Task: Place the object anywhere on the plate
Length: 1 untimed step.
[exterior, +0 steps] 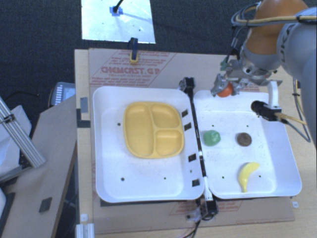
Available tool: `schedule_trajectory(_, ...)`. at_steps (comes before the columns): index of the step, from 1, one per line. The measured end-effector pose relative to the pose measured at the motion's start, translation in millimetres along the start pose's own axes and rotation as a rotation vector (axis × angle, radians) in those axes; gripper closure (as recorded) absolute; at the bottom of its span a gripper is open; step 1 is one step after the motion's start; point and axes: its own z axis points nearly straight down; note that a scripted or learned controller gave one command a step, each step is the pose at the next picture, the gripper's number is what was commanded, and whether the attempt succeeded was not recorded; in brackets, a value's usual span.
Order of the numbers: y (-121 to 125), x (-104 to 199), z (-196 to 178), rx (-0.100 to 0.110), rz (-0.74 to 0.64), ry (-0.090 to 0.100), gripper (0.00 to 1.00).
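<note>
A small orange-red object [226, 90], rounded and smooth-looking, sits between the fingers of the pincer [225, 89] above the far edge of the right bin [282, 148]. Only part of it shows below the grey fingers, so its full shape cannot be made out. The pincer is clamped on it, held at the end of the grey arm [277, 29] with its orange band, which reaches in from the right. Below in the right bin lie a green ball-like piece [212, 137], a brown round piece [243, 139] and a yellow banana [247, 175], all well apart from each other. The left bin [106, 148] holds the yellow plate [152, 129], which has three compartments. Both bins rest on the desk [148, 68].
</note>
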Motion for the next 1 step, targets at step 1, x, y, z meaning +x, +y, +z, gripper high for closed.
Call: schedule_trajectory(1,2.8,54.3,9.8,0.002,0.000,0.000,1.00)
